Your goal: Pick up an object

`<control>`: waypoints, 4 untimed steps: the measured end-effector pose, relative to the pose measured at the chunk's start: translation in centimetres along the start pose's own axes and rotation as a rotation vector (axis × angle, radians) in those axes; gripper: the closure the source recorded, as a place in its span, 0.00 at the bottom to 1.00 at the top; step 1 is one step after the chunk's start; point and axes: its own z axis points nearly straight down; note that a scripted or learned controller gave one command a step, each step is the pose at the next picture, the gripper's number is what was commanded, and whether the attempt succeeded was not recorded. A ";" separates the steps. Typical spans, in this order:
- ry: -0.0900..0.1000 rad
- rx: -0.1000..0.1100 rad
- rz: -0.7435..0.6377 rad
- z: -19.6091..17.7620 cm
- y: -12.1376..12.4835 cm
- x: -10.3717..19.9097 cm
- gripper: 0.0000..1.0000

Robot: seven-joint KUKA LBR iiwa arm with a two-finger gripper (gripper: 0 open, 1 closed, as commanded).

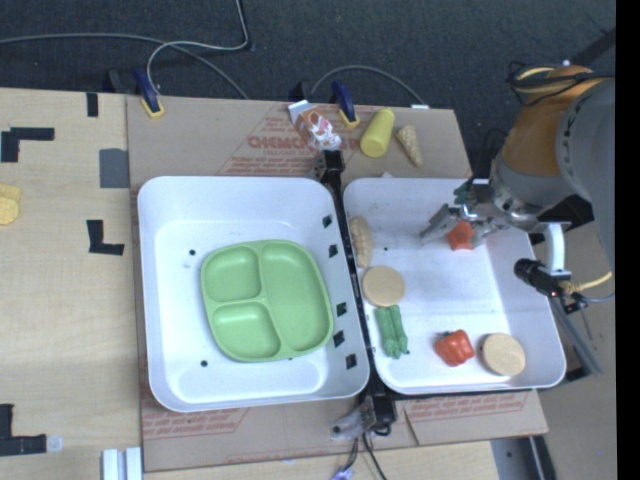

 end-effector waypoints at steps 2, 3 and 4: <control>0.002 -0.003 -0.003 4.3 4.2 -4.3 0.00; -0.004 -0.005 -0.004 3.3 4.2 -4.4 1.00; 0.002 -0.001 -0.001 4.4 4.9 1.6 1.00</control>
